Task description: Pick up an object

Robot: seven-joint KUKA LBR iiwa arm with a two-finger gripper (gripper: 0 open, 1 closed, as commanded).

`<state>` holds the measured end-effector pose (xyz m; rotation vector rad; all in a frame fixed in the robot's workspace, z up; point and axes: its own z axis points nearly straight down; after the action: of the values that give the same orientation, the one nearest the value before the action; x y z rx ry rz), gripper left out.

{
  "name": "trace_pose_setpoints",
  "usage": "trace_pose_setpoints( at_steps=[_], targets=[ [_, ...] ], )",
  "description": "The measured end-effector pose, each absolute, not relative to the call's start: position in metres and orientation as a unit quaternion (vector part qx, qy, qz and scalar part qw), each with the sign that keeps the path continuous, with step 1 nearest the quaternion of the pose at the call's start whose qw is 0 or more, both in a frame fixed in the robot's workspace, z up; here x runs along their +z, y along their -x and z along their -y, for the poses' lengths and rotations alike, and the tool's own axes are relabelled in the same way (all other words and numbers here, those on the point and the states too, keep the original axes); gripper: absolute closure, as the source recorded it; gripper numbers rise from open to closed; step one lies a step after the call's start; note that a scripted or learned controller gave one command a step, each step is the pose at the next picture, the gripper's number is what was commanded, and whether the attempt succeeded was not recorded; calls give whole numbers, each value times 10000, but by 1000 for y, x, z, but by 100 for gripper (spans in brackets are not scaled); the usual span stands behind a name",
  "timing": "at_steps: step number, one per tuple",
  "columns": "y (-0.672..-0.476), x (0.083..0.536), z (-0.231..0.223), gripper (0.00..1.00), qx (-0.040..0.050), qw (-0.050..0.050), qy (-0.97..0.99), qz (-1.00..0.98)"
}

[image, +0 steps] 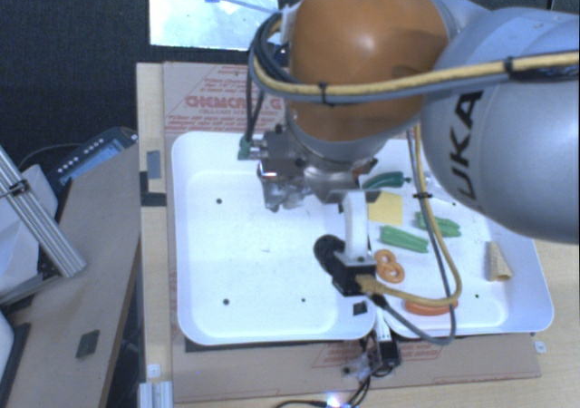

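Ana: Closest to the camera is the robot's orange band (pixel 362 43); it covers much of the view. Below it the gripper (pixel 288 181) hangs over the left bin (pixel 195 243), near twelve o'clock from the middle of this bin. Whether it is open or closed, I cannot tell.

Ben: And where is something to pick?

Ana: Everything lies in the right bin (pixel 530 306), at about four o'clock from the gripper: a green stick (pixel 403 239), a yellow square (pixel 385 208), an orange ring (pixel 390 266). A tan block (pixel 497 261) lies at three o'clock, near the rim.

Ben: Which one handles best?

Ana: I think the green stick. It looks small, light and stiff, maybe of smooth plastic. I would take it across its narrow width, at the middle. The ring and the square lie flat and seem too thin to pinch well.
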<state>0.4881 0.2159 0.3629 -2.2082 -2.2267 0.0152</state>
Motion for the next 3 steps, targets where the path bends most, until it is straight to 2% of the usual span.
trace_pose_setpoints(
  at_steps=[1,2,3],
  targets=[
    [-487,514,-225,100,-93,-28,7050,7091],
    [-487,536,-234,100,-21,-4,7053,7089],
    [-486,535,-231,100,-8,1,7067,7075]
  ],
)
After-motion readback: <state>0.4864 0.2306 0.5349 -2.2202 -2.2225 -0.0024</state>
